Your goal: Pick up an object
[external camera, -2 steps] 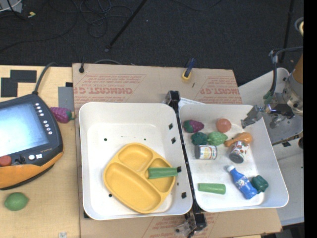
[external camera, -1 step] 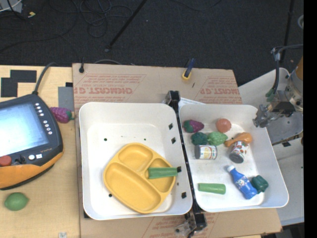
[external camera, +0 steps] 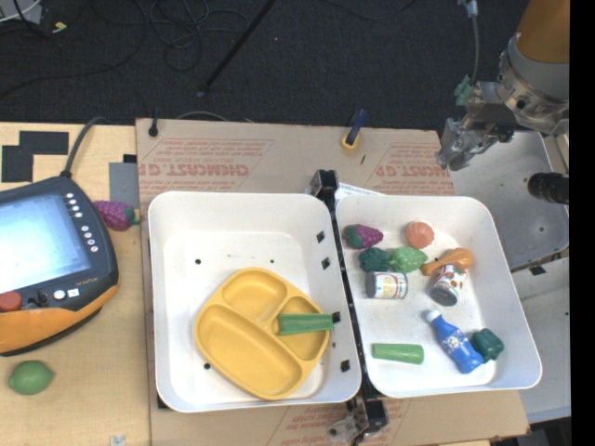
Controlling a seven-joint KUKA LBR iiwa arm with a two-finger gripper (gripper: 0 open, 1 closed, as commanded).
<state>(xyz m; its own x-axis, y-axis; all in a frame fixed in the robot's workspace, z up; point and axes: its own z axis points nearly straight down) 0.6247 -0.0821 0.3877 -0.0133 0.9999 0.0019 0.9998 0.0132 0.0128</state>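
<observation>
Orange band (external camera: pixel 544 19) at the top, broad and rounded, above a grey ribbed wrist ring (external camera: pixel 532 77). Below that, a dull metallic hand (external camera: pixel 456 151), blocky and dark-jointed, with a small teal fitting (external camera: pixel 462 91) on one side. Thin grey cable (external camera: pixel 475 40) looping alongside the wrist.

— What sits on the bench (external camera: pixel 56 142) itself?

— A cardboard sheet (external camera: pixel 242 161), and on it the two white bins: the left bin (external camera: pixel 177 249) and the right bin (external camera: pixel 507 277), touching.

— And left of the left bin?

— A control pendant (external camera: pixel 51 258), a purple toy (external camera: pixel 113 215) just beside it, and a green ball (external camera: pixel 31 377) near the front edge.
</observation>
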